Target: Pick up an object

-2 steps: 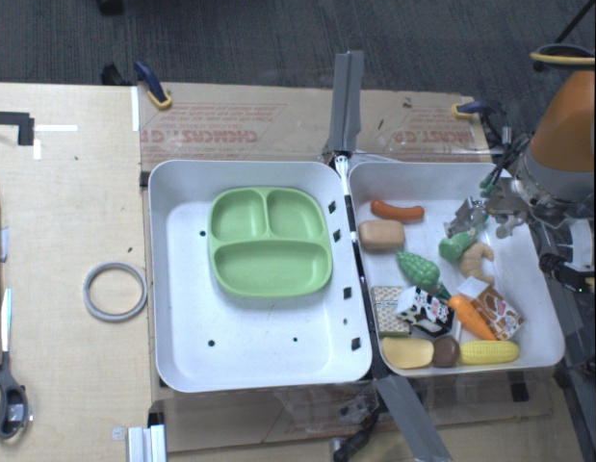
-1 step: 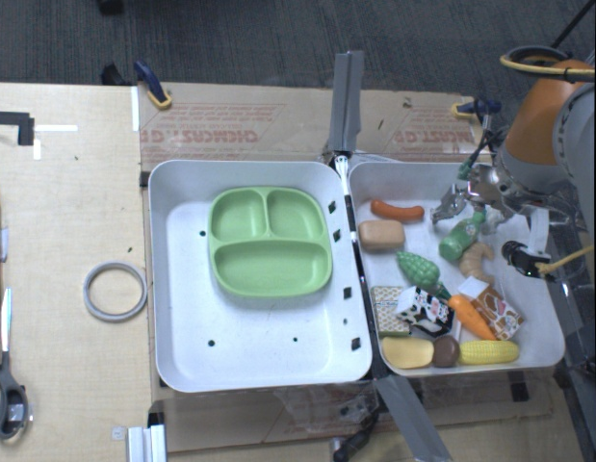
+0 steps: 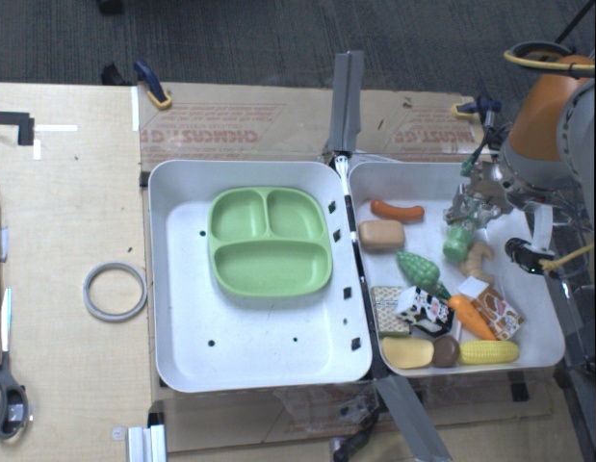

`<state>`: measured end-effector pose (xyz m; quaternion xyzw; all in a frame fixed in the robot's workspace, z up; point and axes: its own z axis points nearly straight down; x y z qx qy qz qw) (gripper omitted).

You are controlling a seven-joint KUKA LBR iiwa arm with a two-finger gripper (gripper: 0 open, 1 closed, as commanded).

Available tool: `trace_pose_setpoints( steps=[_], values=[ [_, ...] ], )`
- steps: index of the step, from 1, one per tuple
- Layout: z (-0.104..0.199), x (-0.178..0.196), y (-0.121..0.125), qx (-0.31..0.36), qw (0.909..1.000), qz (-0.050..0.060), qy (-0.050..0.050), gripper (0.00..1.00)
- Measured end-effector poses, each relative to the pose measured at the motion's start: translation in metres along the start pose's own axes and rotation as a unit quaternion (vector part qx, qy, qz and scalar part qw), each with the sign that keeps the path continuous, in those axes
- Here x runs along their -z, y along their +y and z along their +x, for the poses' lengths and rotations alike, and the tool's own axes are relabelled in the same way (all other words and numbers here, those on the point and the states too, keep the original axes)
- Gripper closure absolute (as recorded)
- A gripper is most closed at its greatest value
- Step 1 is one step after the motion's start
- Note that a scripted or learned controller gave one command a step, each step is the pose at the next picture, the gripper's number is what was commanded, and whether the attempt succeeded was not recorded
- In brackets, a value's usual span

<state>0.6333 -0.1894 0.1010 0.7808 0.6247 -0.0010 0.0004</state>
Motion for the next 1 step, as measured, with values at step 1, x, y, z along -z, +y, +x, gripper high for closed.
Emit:
trace_pose_setpoints(
  steps=[1],
  values=[
    [0.0517, 0.1523, -0.0457, -0.028, 0.9996, 0.0, 0.0, 1.0]
  ],
)
